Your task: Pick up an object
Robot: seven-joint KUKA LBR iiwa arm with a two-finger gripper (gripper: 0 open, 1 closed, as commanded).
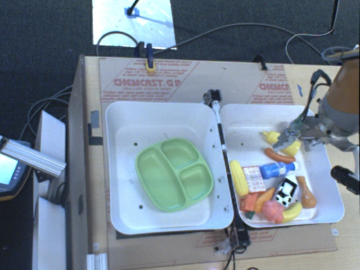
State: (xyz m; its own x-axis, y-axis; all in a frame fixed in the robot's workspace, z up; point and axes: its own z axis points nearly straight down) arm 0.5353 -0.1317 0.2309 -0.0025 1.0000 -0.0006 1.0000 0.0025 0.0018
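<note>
Camera view: end effector [293,135], grip state unclear, sits over yellow toy [291,147].

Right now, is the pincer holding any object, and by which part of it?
It cannot be told. The pincer is low in the right bin, right at a yellow toy and above the red sausage, but no object shows clearly between its tips.

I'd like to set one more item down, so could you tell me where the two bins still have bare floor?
Left bin: bare floor rings the green divided plate, widest along the back wall. Right bin: bare at the back, behind the gripper. Its front is crowded: corn, blue bottle, banana.
</note>
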